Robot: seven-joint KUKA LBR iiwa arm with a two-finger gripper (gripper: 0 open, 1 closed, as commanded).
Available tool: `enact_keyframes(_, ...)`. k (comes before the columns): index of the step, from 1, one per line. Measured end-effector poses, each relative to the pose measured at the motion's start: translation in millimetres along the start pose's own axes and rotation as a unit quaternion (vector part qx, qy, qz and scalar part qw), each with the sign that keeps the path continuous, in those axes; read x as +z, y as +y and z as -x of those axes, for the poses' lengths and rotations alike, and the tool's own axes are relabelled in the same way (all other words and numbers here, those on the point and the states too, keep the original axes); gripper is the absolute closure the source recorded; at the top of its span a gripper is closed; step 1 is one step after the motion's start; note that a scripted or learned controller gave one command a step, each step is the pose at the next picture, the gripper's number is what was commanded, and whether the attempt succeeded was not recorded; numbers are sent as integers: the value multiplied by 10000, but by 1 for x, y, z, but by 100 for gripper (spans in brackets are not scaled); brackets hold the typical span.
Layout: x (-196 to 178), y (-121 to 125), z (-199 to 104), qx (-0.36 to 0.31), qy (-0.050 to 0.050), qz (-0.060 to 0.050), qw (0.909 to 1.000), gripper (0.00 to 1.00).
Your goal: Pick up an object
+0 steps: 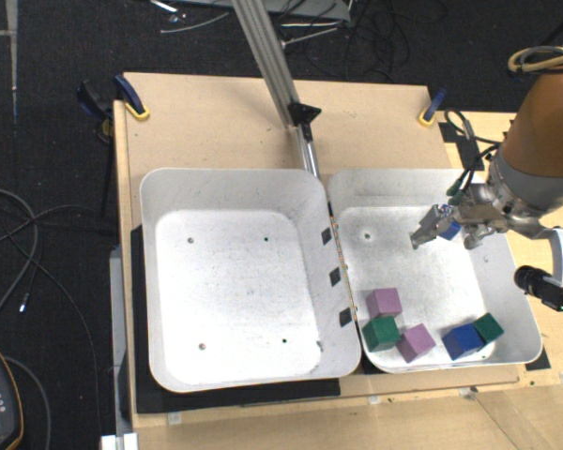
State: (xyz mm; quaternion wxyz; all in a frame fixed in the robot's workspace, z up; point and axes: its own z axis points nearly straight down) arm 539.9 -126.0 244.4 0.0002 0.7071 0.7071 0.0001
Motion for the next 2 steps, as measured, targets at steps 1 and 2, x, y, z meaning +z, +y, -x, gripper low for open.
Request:
enact_keyframes(1, 3, 31, 88, 27, -27, 14, 10000, 0)
enact_keyframes(2, 108, 69, 98, -11, 5, -32, 10000, 0)
